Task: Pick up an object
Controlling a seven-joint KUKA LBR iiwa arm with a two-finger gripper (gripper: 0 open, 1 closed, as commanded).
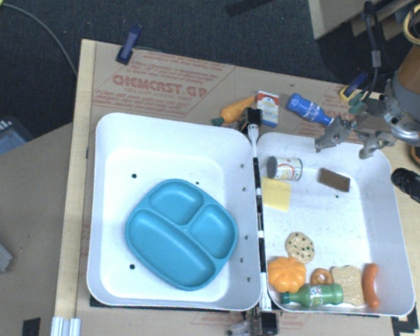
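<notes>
The pincer (350, 142) hangs over the far edge of the right bin (398, 230), its two fingers spread apart with nothing between them. Just near of it in that bin lie a brown block (334, 179) and a small can (284, 168) on its side, then a yellow slice (275, 195). A cookie (301, 246), orange pumpkin (286, 273), green bottle (312, 295) and sausage (371, 285) crowd the near end. The left bin (105, 187) holds a blue divided plate (180, 232)

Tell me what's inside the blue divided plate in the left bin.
The blue divided plate shows three compartments, all showing bare blue plastic with no food in them. The patch of left bin floor beneath the plate is covered, so nothing can be said about it.
</notes>
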